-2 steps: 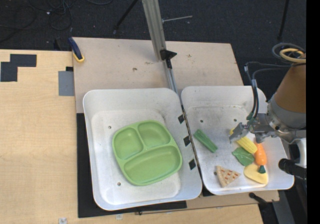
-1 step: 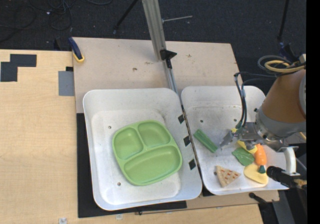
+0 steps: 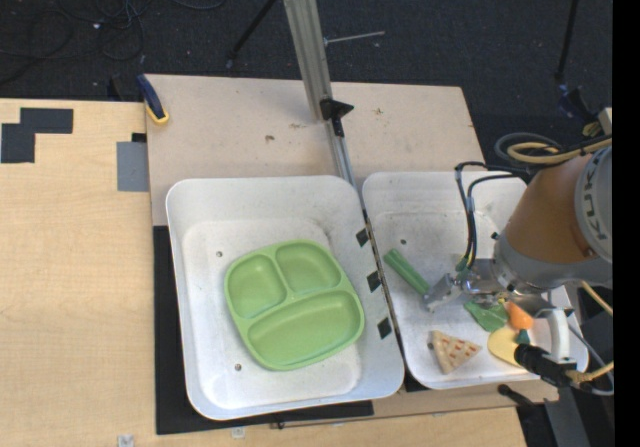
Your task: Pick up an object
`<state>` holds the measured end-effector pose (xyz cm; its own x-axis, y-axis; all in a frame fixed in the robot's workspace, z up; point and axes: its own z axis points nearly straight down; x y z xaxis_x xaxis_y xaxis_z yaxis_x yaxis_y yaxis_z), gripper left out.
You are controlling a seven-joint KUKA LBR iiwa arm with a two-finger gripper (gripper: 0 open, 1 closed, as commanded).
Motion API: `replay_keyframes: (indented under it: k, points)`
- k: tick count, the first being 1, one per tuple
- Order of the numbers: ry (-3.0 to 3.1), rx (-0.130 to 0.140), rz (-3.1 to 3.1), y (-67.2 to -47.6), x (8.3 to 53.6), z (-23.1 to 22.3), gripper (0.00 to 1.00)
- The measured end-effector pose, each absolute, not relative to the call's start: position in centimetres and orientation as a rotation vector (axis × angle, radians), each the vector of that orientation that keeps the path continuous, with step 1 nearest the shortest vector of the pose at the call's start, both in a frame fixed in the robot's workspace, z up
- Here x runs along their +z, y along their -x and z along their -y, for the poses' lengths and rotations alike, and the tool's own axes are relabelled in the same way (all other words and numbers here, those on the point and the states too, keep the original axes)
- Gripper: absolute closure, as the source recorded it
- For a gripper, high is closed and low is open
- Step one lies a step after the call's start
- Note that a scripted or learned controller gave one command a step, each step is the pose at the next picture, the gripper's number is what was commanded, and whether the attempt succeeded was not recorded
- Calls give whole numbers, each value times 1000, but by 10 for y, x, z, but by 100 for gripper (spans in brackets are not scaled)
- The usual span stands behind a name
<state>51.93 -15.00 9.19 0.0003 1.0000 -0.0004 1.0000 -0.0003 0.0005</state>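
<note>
- The gripper (image 3: 437, 292) sits low in the right bin (image 3: 420, 205), at the green stick's (image 3: 405, 270) four-o'clock end; whether it is clamped or spread, I cannot tell.
- Toy pizza slice (image 3: 453, 350) lies at its six o'clock, apart.
- Green divided plate (image 3: 293, 304) fills the left bin (image 3: 200, 215), untouched.

Light green tray (image 3: 294, 305), white bins (image 3: 190, 235)

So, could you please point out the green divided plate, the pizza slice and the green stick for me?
green divided plate (image 3: 296, 318): camera view, floor of its largest compartment.
pizza slice (image 3: 455, 350): camera view, middle of its topping.
green stick (image 3: 405, 270): camera view, mid-length.
</note>
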Motion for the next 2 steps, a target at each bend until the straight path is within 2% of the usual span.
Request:
replay_keyframes:
  k: [1,2]
  points:
    - [-2222,4,-2209,-521,106,152,100]
    - [-2220,1,-2222,-526,149,157,100]
